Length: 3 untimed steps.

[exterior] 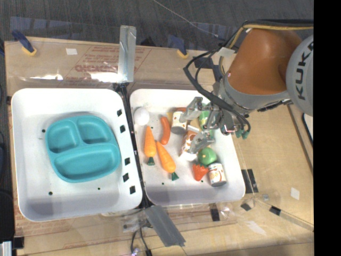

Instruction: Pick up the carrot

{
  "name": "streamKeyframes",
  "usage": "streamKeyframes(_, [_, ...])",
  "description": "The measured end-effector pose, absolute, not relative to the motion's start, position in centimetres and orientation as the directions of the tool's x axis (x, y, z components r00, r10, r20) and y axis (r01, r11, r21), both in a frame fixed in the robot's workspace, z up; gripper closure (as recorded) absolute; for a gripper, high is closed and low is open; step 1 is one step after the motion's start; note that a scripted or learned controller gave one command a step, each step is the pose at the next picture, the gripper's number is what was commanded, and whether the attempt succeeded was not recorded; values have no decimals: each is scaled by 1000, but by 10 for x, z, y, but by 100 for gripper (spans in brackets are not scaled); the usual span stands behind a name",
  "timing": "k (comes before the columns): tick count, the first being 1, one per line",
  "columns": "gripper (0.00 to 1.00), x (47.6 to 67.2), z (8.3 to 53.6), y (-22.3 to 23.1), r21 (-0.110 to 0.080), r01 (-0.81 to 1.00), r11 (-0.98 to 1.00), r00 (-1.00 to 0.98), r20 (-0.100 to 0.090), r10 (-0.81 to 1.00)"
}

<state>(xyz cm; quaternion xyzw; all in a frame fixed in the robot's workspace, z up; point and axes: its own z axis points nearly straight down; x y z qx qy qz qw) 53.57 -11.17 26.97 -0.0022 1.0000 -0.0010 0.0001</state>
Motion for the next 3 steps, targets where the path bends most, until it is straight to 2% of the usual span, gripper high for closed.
streamKeyframes(1, [0,511,92,-104,0,-22,1000,-1000,-2,-22])
streamKeyframes(2, [100,513,102,-102,0,-31,1000,-1000,-2,-31])
streamKeyframes(3, [100,511,195,-10,2,26,1000,-1000,-7,26])
